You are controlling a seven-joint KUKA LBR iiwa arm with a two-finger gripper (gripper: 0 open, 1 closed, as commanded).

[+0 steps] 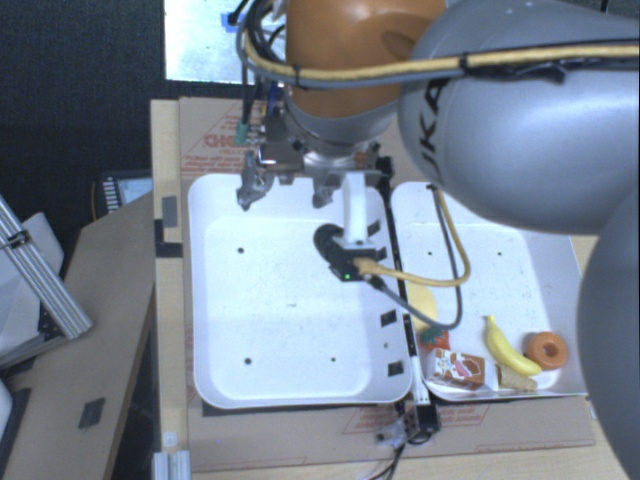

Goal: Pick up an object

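Bulk of the grey arm [520,118] covers my upper right and hides the far part of the right bin [500,258]. On my feed the gripper [284,200] hangs over the far edge of the left bin [280,318], jaws spread apart with nothing between them. The things to pick sit well apart from it, in the right bin's near corner: a banana [503,346], an orange ring [547,350] just beside it, and a red-and-white packet [458,368] by the near wall. A pale yellow piece [424,301] lies further in, partly crossed by a cable; I cannot make out what it is. A tan scrap [517,378] at the banana's near end is too small to identify.
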